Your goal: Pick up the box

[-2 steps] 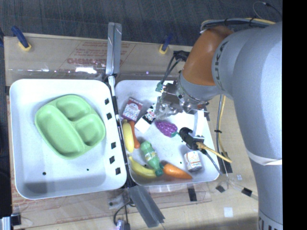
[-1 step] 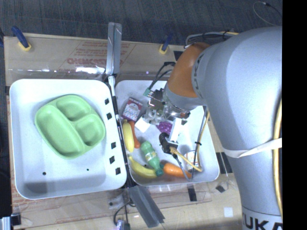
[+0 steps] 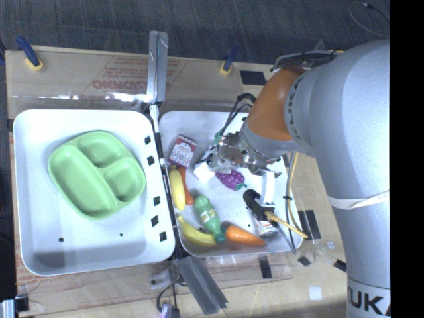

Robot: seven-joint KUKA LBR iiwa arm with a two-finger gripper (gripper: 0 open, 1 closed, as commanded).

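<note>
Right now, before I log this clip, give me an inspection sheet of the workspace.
Surface: two white bins side by side, left bin, right bin, on a bench with cardboard under them.
Job's things: small red box at the right bin's upper left, lying free.
Clutter: green divided plate in the left bin; bananas, green bottle, carrot, purple grapes in the right bin.
Grippers: gripper low over the right bin, right of the box; finger state unclear.
Cables: black cable at the wrist; yellow one along the bin's right side.
Surroundings: blue clamps at the bench's far edge.
</note>
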